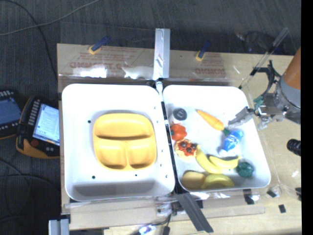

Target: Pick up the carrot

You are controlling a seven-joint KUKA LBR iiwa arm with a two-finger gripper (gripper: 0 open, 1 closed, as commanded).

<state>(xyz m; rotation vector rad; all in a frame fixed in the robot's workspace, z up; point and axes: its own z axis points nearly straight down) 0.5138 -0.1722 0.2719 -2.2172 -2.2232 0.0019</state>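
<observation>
The carrot (210, 119), orange with a small green end, lies slanted in the upper middle of the right bin (205, 93). It rests on the bin floor with nothing touching it. My gripper (246, 114) hangs over the right bin's right rim, a short way right of the carrot's green end and just above a blue and white bottle (231, 140). Nothing can be made out in its grasp.
The right bin also holds a dark round disc (180, 114), a red tomato (178, 131), a red-orange food piece (186, 147), a banana (215, 161), a green item (245, 169) and yellow fruit (217, 181). A yellow divided tray (125, 141) sits in the left bin.
</observation>
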